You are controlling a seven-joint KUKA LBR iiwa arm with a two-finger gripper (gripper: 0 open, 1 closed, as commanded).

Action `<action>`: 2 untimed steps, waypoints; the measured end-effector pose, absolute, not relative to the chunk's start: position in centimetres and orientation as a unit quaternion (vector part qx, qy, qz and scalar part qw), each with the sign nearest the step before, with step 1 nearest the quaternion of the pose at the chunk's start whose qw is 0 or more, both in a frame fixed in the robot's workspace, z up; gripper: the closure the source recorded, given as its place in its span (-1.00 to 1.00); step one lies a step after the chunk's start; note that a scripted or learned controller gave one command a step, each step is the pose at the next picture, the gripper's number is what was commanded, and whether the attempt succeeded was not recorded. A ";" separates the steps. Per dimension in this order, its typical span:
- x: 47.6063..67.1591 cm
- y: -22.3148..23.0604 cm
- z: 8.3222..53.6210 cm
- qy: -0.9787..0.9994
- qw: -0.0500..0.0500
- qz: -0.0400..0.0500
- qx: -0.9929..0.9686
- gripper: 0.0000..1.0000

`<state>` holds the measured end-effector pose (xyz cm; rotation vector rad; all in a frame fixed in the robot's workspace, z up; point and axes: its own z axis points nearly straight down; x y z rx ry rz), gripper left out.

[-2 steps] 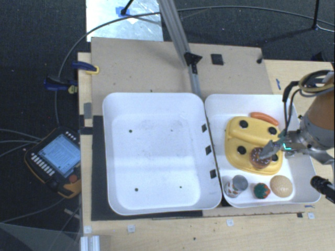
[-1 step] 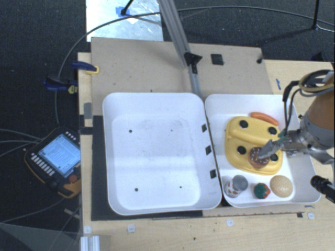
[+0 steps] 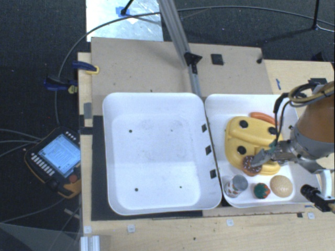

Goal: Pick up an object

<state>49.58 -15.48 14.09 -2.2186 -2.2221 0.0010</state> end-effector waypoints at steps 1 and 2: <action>49.5 -15.5 9.2 -0.709 0.003 0.001 -0.705 -1.00; 49.6 -15.4 10.5 -0.709 0.005 -0.001 -0.705 1.00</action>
